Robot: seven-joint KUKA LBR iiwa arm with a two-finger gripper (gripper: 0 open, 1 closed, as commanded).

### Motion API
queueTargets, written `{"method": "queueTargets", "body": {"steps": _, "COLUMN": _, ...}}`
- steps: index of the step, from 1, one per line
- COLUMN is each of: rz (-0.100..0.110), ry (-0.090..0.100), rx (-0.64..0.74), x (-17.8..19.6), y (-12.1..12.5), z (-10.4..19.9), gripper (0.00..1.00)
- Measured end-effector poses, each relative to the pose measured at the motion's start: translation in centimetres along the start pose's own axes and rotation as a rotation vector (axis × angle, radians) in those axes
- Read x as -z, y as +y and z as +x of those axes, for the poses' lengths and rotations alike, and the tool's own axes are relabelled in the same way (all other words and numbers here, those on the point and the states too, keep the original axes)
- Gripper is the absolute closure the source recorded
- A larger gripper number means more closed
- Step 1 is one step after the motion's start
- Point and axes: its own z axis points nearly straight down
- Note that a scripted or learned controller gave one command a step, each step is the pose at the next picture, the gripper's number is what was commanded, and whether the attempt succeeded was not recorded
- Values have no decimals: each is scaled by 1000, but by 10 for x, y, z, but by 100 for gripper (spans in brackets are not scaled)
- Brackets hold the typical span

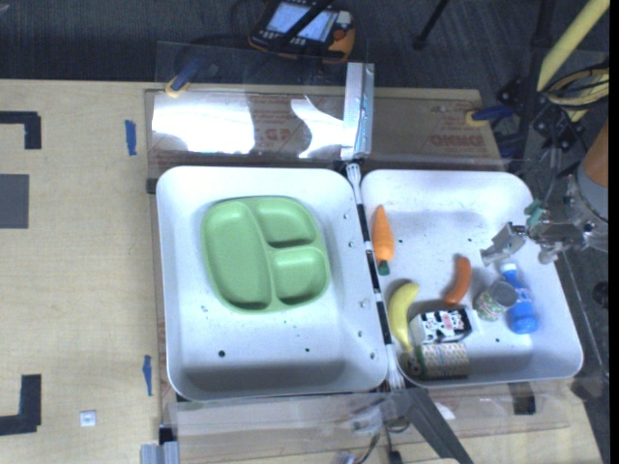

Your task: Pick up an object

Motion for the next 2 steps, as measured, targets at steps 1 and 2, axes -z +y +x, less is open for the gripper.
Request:
{"method": "queueTargets", "body": {"steps": 1, "rz": -2, "ry": -1, "rx": 69, "x": -126, "y": 13, "z": 28, "gripper": 0}}
{"method": "queueTargets", "body": {"steps": 2, "rz": -4, "ry": -2, "rx": 65, "x": -117, "y": 13, "z": 26, "gripper": 100}}
